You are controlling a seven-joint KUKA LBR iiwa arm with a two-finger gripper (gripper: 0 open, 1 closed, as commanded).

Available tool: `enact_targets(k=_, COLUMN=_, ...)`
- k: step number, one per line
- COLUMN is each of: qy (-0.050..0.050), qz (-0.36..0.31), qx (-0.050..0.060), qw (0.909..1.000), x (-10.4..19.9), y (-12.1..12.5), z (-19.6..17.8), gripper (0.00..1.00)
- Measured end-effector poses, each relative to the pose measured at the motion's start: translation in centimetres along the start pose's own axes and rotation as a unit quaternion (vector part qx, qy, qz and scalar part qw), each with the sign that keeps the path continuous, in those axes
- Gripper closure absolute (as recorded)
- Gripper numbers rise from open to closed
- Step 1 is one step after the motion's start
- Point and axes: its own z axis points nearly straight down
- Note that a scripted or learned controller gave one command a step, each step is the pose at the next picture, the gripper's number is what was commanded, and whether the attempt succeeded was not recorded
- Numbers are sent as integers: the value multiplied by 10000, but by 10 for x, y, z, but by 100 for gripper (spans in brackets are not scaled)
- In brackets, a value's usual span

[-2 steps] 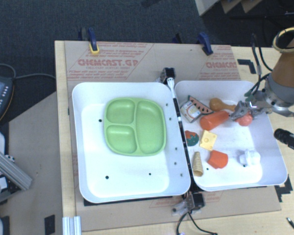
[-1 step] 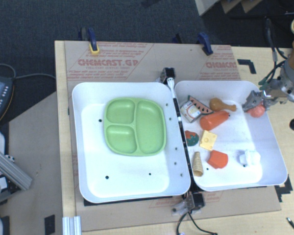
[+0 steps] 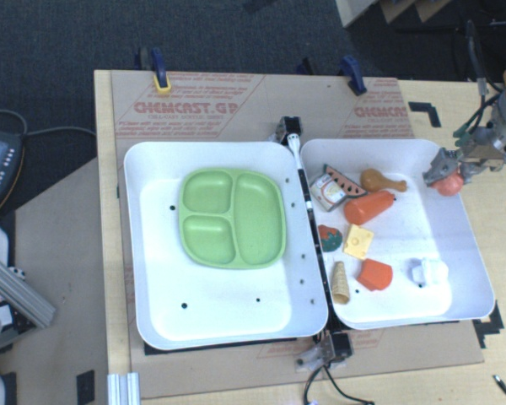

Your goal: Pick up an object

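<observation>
Gripper (image 3: 445, 174) at the right bin's (image 3: 455, 309) far right edge clenches a small red ball (image 3: 449, 184): looks light, smooth, slip-prone; grip mid-body.

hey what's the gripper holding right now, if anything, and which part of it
The gripper seems shut on a small red object at the right bin's far right rim, gripping its upper end; which part exactly cannot be told.
</observation>
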Motion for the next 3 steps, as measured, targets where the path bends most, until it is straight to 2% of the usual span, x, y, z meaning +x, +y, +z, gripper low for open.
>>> enact_targets(k=1, qy=18, qz=-21, qx=31, qw=10000, x=56, y=11, z=8, gripper=100)
enact_targets(k=2, qy=11, qz=-27, qx=2, qw=10000, x=103, y=36, z=-1, gripper=100)
enact_targets(k=3, qy=19, qz=-28, qx=14, qw=10000, x=159, y=49, z=11, gripper=100)
